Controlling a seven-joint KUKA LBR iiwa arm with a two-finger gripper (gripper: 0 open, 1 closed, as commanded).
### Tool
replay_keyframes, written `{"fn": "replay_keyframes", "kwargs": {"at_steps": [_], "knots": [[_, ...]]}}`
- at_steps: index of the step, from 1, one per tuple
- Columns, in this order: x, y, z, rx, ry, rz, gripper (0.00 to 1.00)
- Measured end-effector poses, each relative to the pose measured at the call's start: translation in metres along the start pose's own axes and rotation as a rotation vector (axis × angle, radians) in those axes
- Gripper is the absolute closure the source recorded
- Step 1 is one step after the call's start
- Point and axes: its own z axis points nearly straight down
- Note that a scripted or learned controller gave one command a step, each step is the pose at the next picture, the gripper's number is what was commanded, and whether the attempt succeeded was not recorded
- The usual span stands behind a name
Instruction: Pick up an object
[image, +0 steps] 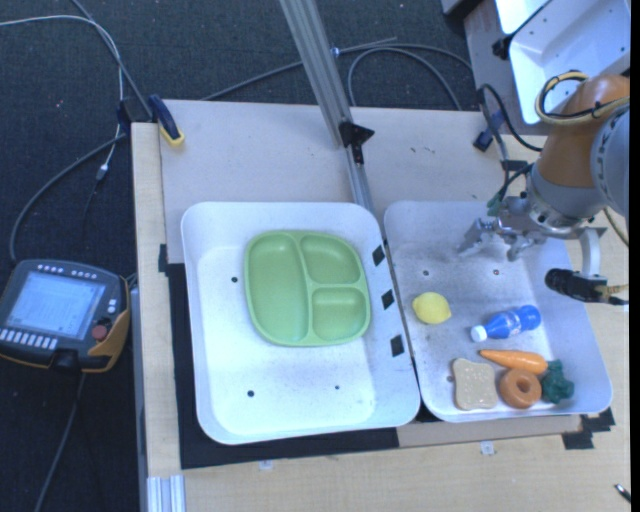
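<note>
Two shallow white bins are seen side by side on the tabletop (250, 150). In the left bin (215, 400) a green divided plate (306, 288) is set, with one long compartment on its left and two smaller ones on its right; nothing is seen in any of them.

The loose objects are all gathered in the near half of the right bin (440, 225). A yellow lemon-like piece (432, 308) is found near the bin's left wall. To its right a blue bottle with a white cap (507, 323) is laid on its side, cap end to the left. Just nearer than the bottle an orange carrot (514, 358) is laid crosswise, its green top (556, 381) at the right end. At the near edge a slice of toast (472, 385) is laid flat, and a brown doughnut (520, 388) is placed just beside it on the right, touching or almost touching the carrot.

The gripper (497, 237) is held over the far part of the right bin, well apart from all of these objects. Its jaws are spread apart, and nothing is seen between them. The grey arm with its orange band (580, 130) is seen reaching in from the right.

Off the tabletop to the left, a control pendant with a lit screen (62, 312) is laid on the dark floor. A slanted metal pole (325, 75) is seen crossing the far side of the tabletop.
</note>
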Motion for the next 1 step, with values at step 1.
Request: {"fn": "replay_keyframes", "kwargs": {"at_steps": [1], "knots": [[0.0007,0.0001,0.0257,-0.002,-0.001,-0.001,0.00]]}}
